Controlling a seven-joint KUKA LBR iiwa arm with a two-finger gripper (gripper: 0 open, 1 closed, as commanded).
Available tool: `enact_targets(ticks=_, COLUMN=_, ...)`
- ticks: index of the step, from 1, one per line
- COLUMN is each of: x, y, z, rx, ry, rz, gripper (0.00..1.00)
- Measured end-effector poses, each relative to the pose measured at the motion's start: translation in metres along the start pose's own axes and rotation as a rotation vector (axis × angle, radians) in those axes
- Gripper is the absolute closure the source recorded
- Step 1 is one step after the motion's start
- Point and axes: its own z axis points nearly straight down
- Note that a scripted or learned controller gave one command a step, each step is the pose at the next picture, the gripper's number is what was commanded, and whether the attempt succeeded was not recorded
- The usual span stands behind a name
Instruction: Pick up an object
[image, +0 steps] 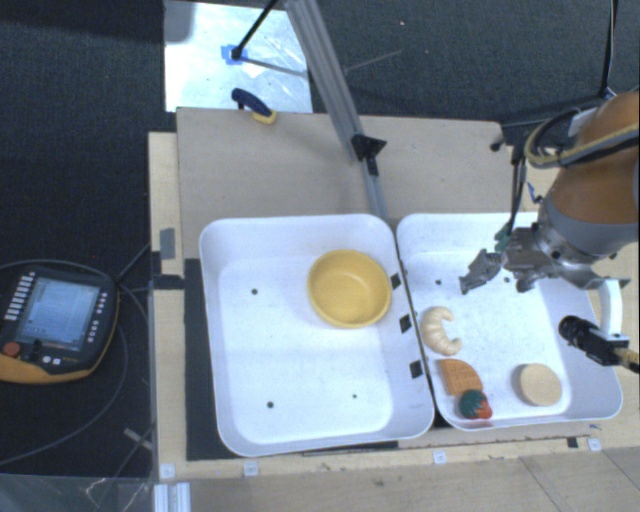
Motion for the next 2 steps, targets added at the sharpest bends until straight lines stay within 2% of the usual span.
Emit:
enact_targets(ticks=1, x=0.002, y=-0.006, z=0.043, rx=0.004, ry=0.0, rz=0.0, gripper=0.0)
enact_targets(ticks=2, x=-0.002, y=0.002, z=0.091, rx=0.004, ry=0.0, rz=0.001, gripper=0.0)
